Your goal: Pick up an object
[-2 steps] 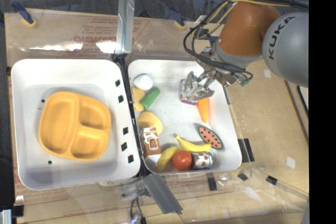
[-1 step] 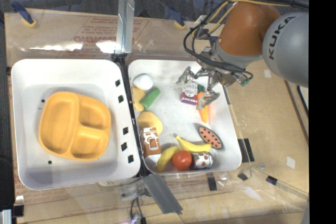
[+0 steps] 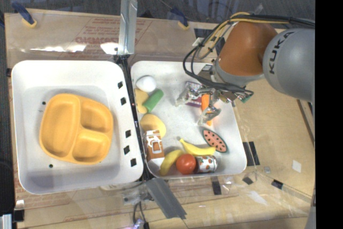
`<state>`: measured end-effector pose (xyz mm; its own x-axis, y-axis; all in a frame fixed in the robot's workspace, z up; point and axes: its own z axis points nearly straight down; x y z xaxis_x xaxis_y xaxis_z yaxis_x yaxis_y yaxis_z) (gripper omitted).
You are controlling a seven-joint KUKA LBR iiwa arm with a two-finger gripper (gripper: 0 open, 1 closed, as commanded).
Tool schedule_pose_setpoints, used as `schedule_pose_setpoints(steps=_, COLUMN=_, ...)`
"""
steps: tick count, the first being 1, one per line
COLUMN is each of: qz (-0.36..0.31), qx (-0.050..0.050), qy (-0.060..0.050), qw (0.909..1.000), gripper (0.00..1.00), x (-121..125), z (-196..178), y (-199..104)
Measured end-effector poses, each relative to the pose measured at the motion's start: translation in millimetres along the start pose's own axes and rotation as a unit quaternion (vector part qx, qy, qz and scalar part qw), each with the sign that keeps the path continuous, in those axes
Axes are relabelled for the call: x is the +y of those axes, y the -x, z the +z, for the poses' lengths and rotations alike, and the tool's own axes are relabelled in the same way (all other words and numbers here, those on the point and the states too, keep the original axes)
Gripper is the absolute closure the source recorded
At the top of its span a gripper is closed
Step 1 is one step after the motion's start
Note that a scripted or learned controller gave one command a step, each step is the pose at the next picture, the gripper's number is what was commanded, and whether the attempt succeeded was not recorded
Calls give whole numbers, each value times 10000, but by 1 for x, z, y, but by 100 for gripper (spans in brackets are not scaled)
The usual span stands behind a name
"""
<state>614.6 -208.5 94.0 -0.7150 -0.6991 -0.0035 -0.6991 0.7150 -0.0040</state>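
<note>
My gripper [image 3: 202, 100] hangs low over the upper middle of the right bin [image 3: 236, 131], under the grey arm and its orange band [image 3: 244, 51]. A small orange piece, perhaps a carrot [image 3: 206, 100], lies right at the gripper's metal tip, and I cannot see whether it is held. Just below it lies a watermelon slice [image 3: 214, 140]. A white egg [image 3: 146, 83], a green cylinder [image 3: 154, 100] and a yellow fruit [image 3: 140, 97] sit along the bin's left wall.
A pale pear-like fruit [image 3: 153, 124], a brown carton [image 3: 155, 145], a banana [image 3: 197, 148], a lemon [image 3: 170, 161], a red tomato [image 3: 186, 163] and a can [image 3: 207, 164] crowd the bin's near side. The left bin [image 3: 27, 78] holds a yellow divided tray [image 3: 76, 127].
</note>
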Motion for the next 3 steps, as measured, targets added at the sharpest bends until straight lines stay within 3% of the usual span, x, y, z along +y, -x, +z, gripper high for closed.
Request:
schedule_pose_setpoints(steps=1, qz=-22, qx=-19, qy=-26, qw=10000, gripper=100, x=-1, z=-13, y=3)
schedule_pose_setpoints(steps=2, qz=-21, qx=-19, qy=-26, qw=10000, gripper=0, x=-1, z=-13, y=3)
schedule_pose_setpoints(steps=3, qz=379, qx=-5, qy=-7, qw=9993, gripper=0, x=-4, z=-2, y=1)
